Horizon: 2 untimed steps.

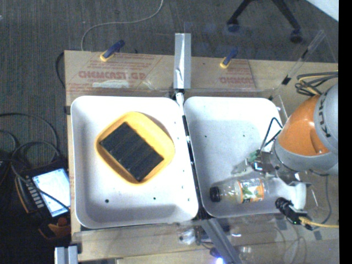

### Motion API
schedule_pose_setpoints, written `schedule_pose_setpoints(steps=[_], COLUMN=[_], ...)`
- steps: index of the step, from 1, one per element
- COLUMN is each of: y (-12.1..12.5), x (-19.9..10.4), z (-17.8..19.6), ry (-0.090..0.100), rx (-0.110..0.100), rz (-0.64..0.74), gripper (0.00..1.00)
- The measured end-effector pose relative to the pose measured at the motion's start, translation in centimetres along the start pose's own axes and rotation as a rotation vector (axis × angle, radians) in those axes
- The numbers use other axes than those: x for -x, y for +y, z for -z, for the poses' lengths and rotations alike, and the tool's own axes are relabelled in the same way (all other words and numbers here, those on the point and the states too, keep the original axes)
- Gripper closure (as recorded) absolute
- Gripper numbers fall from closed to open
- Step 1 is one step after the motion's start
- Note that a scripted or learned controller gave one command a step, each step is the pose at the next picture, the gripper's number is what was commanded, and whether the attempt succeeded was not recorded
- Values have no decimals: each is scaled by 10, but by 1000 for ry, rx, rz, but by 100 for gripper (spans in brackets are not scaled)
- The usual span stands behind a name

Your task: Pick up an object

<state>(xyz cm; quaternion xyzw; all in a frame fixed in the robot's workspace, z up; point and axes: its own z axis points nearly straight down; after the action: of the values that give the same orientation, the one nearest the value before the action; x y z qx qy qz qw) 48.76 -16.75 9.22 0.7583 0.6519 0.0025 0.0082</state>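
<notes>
Tool (pixel 258 166) is low in the right bin (pixel 231 120), near that bin's right wall. It sits under the grey wrist and orange band (pixel 302 131), and I can't tell its state. Clear crinkled plastic around it blurs things further.

Plastic bottle (pixel 242 191) lies on its side just below and slightly left of the tool, on the bin floor close to the front wall. Dark cap points left, away from the arm; label with green and orange print mid-body. The bottle's right end runs in under the wrist hardware. Whether the tool touches it: can't tell. Nothing is visibly pinched.

A white part of the wrist assembly (pixel 297 194) hangs just right of the bottle, with a black connector and yellow cable below it at the bin's front right corner.

Further left of the tool, across the divider between bins, the left bin (pixel 88 202) holds a yellow dish (pixel 159 133) with a black ribbed rectangular pad (pixel 132 150) lying in it, turned at an angle. Well apart from the tool.

Behind both bins: cardboard sheet (pixel 110 73) with red print on the bench, two blue-and-yellow clamps (pixel 111 49) on its far edge, grey upright post (pixel 182 59) between them. A handheld device with lit screen (pixel 47 191) lies on the floor far left. Office chair base (pixel 269 4) at the top.
</notes>
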Motion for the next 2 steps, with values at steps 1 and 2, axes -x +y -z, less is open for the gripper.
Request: schedule_pose_setpoints(steps=[1,2], y=[2,2], x=[-2,-2], z=[11,11], ry=[3,3], rx=[4,4], rz=[2,2], gripper=[100,0])
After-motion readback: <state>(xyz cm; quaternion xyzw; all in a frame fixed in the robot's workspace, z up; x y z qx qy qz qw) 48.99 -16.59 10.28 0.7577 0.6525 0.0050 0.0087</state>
